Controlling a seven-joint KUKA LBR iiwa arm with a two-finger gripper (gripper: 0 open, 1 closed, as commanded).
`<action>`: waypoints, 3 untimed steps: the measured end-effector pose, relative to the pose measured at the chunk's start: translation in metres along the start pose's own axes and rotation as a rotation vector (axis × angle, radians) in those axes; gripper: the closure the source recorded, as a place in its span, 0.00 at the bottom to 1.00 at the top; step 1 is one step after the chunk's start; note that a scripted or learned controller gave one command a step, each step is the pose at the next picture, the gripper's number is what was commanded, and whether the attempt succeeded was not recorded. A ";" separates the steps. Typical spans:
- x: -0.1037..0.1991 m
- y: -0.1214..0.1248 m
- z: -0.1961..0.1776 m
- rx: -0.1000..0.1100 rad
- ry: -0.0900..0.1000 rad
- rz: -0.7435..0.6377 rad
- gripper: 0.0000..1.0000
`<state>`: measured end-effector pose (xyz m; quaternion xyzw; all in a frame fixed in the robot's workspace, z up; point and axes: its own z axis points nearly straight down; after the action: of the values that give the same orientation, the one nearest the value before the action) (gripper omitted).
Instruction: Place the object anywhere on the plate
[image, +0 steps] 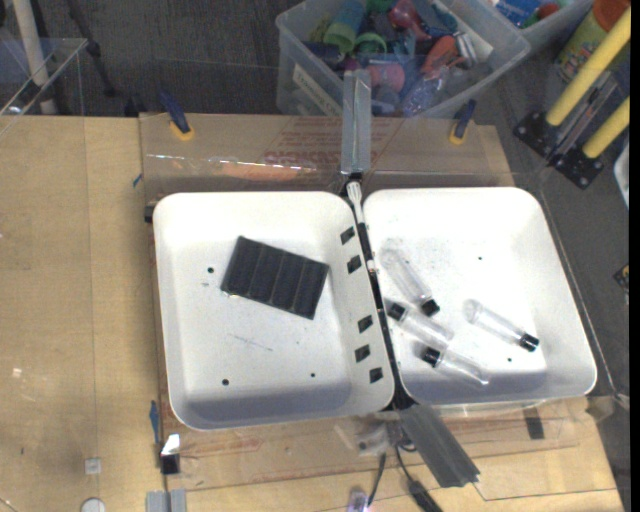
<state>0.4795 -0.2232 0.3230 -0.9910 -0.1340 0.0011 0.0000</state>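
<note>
Four clear tubes (440, 325) lie in right bin (560, 290); dark plate (275, 277) in left bin (180, 300). My gripper's state: cannot tell.

bins: 2 (170, 300) | dark ridged plate: 1 (275, 277) | clear tubes with black caps: 4 (500, 326)

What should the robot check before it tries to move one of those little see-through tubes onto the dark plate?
1. Dark plate lies flat in the left bin: ok.
2. Plate top is free for a tube: ok.
3. Clear tubes sit in the right bin, in reach from above: ok.
4. One tube apart from the others for an easy pick: ok, the rightmost one lies alone; the other three crowd near the divider.
5. Tube will stay put when touched: cannot tell, round tubes may roll.
6. End effector ready above the bins: cannot tell.
</note>
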 end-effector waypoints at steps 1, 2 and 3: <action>0.000 0.000 -0.049 0.000 0.001 -0.058 1.00; -0.001 0.000 -0.036 0.004 -0.002 0.066 1.00; 0.000 0.000 0.023 0.004 -0.002 0.068 1.00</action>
<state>0.4792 -0.2229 0.2995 -0.9949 -0.1004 0.0022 0.0017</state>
